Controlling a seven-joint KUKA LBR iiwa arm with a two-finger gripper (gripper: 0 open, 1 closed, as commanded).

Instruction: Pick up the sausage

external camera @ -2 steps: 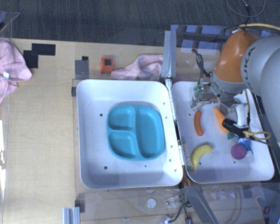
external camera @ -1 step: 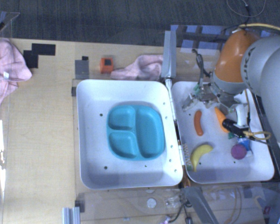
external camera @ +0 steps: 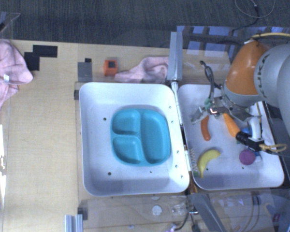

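The small reddish-orange sausage [external camera: 205, 128] lies on the floor of the right shallow white bin [external camera: 232, 178], near its left wall. The grey arm's two-finger gripper [external camera: 210, 110] hangs just above the sausage's upper end; whether its jaws are wide or narrow, I cannot tell. A yellow banana [external camera: 206, 160] lies below the sausage.

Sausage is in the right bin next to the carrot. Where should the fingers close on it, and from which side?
Grip the sausage at its middle, coming straight down, fingers closing across its narrow width. It lies flat and nearly upright in view, with bare bin floor on both long sides. The carrot and banana lie apart from it. The gripper is near its top end.
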